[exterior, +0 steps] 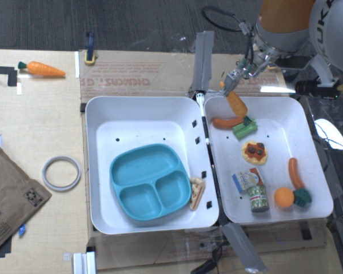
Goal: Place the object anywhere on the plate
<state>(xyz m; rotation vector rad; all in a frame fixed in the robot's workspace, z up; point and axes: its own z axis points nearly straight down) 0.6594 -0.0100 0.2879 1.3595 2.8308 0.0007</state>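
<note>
A teal divided plate (143, 167) lies in the left bin (103, 124), towards its front. My gripper (231, 87) hangs over the back left corner of the right bin (308, 130). It looks shut on the upper tip of an orange toy carrot (236, 104). The carrot slants down and to the right, and its green top (245, 128) is low in the bin. A red-orange sausage (225, 122) lies just beside the carrot. The gripper is well to the right of and behind the plate.
The right bin also holds a small pizza toy (255, 152), another sausage (295, 172), an orange ball (283, 197), a broccoli piece (302, 197), a bottle (257, 197) and a packet (247, 180). A fries toy (196, 191) touches the plate's right rim. Another carrot (41, 69) and a tape ring (61, 172) lie on the bench.
</note>
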